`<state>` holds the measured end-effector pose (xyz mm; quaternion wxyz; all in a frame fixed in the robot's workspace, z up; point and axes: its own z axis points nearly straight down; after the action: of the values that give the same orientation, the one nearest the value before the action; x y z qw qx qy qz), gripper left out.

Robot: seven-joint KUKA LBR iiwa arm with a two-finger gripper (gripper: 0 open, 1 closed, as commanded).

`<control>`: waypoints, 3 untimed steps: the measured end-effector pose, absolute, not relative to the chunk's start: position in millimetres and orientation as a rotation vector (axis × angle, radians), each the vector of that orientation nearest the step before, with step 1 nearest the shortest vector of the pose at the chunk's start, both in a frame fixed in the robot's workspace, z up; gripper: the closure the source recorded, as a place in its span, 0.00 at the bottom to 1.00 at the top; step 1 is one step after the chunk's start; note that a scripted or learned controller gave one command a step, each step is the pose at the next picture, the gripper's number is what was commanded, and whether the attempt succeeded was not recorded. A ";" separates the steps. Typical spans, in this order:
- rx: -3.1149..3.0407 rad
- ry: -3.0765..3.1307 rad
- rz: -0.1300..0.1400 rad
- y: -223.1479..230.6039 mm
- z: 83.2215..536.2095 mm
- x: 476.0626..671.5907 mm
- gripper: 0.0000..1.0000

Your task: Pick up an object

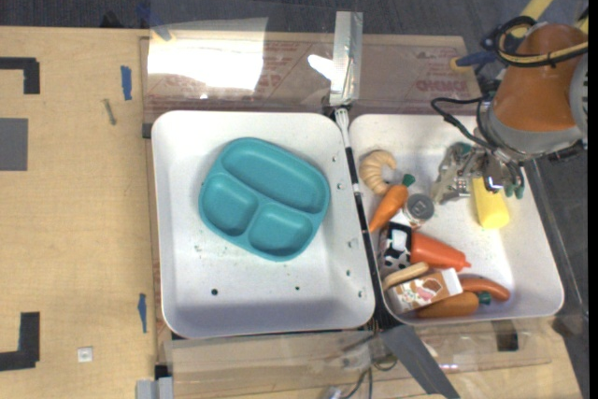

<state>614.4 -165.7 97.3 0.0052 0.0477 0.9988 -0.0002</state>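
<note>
Lying just beside the end effector, on its right in the camera view, a yellow block looks like the likeliest thing to be picked. It rests on the floor of the right bin, near that bin's far right wall, with its long axis running roughly from the far edge toward the near edge. Metal fingers hang low over the bin floor beside it, apparently apart from it, with nothing visibly between them; how wide they stand I cannot tell from here.

To the other side of the end effector sits a small grey disc, and past that an orange carrot lying at a slant and a pale curled pastry. Toward the near edge, toys crowd together: a black-and-white cow, an orange cone, a small printed packet.

My guess is the grasp turns on a short sideways shift rightward onto the block. Across the divider, the left bin carries a teal divided plate, all on the cardboard-covered desk.
</note>
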 end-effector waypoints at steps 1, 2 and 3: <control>-0.165 3.125 -0.004 -118.5 90.7 523.5 1.00; -0.164 3.119 -0.005 -118.8 90.3 525.0 0.00; -0.198 3.120 -0.006 -152.0 181.8 592.6 0.00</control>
<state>592.6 -152.0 181.8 0.0079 -0.0633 0.9980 -0.0018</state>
